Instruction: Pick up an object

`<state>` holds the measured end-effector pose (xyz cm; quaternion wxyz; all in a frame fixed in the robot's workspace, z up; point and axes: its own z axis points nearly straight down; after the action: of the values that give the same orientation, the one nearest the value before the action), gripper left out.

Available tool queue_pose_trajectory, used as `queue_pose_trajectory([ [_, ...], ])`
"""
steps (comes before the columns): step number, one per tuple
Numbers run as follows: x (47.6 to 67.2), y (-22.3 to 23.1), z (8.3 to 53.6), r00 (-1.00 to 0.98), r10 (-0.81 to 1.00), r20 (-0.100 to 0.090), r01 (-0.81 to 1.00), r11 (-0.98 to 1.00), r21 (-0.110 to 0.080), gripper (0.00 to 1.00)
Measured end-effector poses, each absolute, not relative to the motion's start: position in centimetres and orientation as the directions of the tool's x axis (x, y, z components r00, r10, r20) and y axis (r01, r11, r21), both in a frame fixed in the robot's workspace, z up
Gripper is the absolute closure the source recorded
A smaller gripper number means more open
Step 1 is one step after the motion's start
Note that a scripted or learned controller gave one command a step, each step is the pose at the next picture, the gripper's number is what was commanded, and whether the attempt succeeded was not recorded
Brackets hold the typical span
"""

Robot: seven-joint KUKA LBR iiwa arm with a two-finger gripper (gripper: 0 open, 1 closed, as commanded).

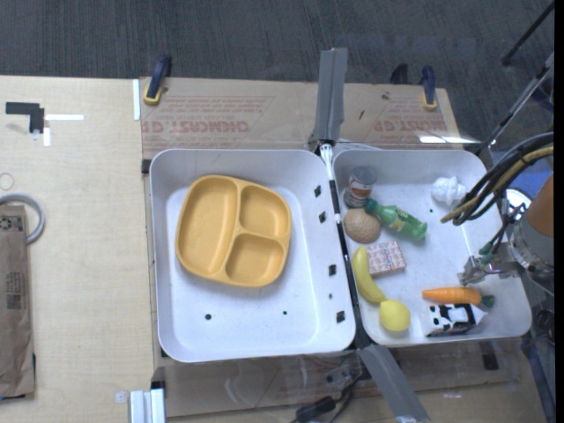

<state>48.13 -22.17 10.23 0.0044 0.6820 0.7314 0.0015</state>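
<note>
- Grey metal and dark cable at the right edge: arm (538,236) cut off by the frame, only its wrist region and a bundle of hoses visible.
- Gripper (483,270) low over the right shallow white bin (414,161), near that bin's right wall; small and blurred, so cannot tell how far open it is or whether anything sits in its grasp.
- Just below the gripper, lying flat: orange carrot with a green top (454,296), pointing left.
- Beneath the carrot, partly hidden by it: black-and-white patterned item (451,321), shape hard to make out.
- Elsewhere in the right bin: small tin can with a red label (359,188), upright at the upper left; green plastic bottle (398,219) lying tilted beside it; round brown lumpy object (361,226) just below the can; pink patterned small box (384,258); yellow banana (367,276); yellow lemon (395,315) touching the banana's lower end; crumpled white item (448,189) near the upper right, identity unclear.
- In the left shallow white bin (176,324): yellow three-compartment plastic plate (233,230), resting flat, tilted slightly.
- On the bench at far left: brown paper bag (16,298), cut off by the frame.
</note>
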Motion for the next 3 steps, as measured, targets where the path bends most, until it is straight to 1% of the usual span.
queue_pose_trajectory([
  [1, 50.9, -22.2, 26.9, -0.141, 0.99, -0.002, 0.99, 0.141, -0.001, 1.0],
  [2, 52.5, -19.1, 25.8, -0.229, 0.973, -0.001, 0.973, 0.229, -0.003, 1.0],
  [3, 51.7, -22.2, 21.8, -0.106, 0.994, -0.001, 0.994, 0.106, -0.002, 1.0],
])
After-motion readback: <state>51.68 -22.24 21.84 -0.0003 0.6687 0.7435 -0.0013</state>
